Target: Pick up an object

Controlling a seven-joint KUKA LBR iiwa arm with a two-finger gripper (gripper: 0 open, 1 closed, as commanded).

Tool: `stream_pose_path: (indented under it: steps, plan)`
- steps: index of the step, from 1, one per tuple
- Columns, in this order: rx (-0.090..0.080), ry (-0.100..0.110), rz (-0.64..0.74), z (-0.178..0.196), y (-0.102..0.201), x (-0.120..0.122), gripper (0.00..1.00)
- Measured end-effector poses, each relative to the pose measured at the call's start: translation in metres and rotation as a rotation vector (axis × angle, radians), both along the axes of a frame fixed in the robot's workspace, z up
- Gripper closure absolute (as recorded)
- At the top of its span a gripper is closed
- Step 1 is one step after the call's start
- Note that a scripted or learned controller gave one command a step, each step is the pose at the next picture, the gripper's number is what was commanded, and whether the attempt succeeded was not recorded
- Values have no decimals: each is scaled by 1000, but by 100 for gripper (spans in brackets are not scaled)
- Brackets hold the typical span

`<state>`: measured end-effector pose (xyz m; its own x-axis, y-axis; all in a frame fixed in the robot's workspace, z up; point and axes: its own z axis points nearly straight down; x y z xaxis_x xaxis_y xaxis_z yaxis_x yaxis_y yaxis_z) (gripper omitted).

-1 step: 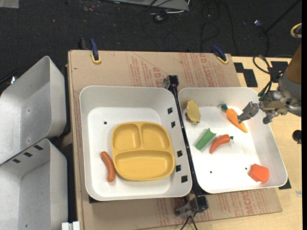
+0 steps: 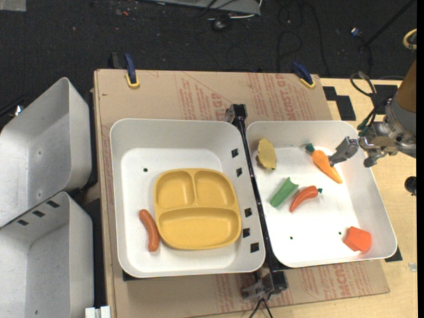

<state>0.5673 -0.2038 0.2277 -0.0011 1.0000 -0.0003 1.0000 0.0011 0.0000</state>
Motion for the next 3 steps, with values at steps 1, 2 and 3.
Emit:
stream_pose_path:
  steps: [1, 2, 3]
  plan:
    - [2, 6, -3, -57, -5, -10, 0]
    - [2, 5, 0, -112, 6, -8, 0]
    - [0, -3, -2, -135, 7, -7, 0]
